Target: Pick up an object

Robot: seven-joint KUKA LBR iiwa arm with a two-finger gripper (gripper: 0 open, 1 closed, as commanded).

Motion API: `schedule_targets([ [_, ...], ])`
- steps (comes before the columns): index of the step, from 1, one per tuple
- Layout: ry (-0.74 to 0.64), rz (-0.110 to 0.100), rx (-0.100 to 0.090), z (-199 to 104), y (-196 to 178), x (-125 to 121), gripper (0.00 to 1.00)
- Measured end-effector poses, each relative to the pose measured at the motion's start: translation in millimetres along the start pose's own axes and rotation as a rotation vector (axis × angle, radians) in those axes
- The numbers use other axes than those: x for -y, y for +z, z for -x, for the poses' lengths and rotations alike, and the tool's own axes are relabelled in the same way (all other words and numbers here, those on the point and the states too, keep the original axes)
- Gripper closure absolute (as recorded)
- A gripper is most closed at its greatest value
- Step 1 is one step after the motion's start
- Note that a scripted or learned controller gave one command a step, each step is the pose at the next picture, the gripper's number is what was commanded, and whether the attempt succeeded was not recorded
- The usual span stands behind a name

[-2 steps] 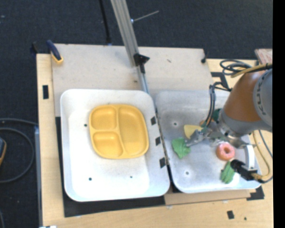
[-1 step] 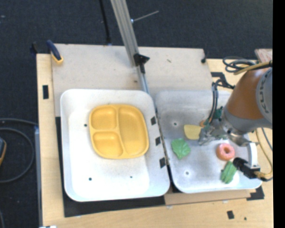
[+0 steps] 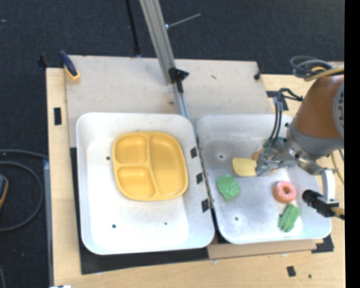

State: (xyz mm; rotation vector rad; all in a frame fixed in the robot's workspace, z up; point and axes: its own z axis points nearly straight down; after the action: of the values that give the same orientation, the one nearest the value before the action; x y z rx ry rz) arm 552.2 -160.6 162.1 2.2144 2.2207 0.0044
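Camera view, slanted look down on the bench. My arm [image 3: 321,110] comes in from the right, orange band over a grey wrist, and the gripper [image 3: 265,162] sits low in the right bin [image 3: 228,134], at the right edge of a pale yellow piece [image 3: 244,167]. I can't tell how wide the pincer stands; the tip is a dark blurry cluster and the wrist covers most of it. It looks to be touching or just beside the yellow piece, but I see nothing clearly held between the tips.

Right bin: shallow, white, scuffed grey on its floor, rounded corners. The yellow piece is smooth, soft-edged, a flattish wedge shape. Just below-left of it lies a green lump [image 3: 228,188], leafy, crinkled outline. To the right a pink ring [image 3: 284,191], doughnut shaped, glossy, with an orange centre. Below that a second green item [image 3: 289,217], long and ribbed, tilted, near the bin's lower right rim.

Left bin [image 3: 96,221]: same white shallow tray, cleaner floor. A yellow divided plate [image 3: 150,164] lies flat in it, smooth plastic, rounded square, three compartments.

Bench [image 3: 126,86] is pale wood board. A grey metal pole [image 3: 156,26] slants up from behind the bins.
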Motion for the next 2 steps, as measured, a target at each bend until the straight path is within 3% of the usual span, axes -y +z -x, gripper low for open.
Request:
schedule_targets([
  [2, 0.0, 0.0, 0.0, 9, -105, -10, 1.0],
])
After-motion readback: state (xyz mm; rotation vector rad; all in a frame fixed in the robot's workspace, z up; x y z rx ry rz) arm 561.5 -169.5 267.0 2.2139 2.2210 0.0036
